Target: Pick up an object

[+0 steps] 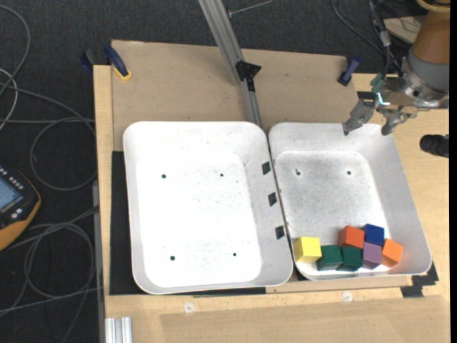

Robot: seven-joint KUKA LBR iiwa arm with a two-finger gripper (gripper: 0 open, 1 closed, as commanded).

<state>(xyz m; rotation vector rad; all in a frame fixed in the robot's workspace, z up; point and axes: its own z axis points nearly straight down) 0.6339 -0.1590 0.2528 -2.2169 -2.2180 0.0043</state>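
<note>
Over the far edge of the right bin, the claw hangs wide and holds nothing, with the blocks untouched at the near end.

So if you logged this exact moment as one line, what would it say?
task: pick up an object | gripper: open, holding nothing, above right bin far rim | blocks: clustered at near edge | left bin: no blocks
</note>
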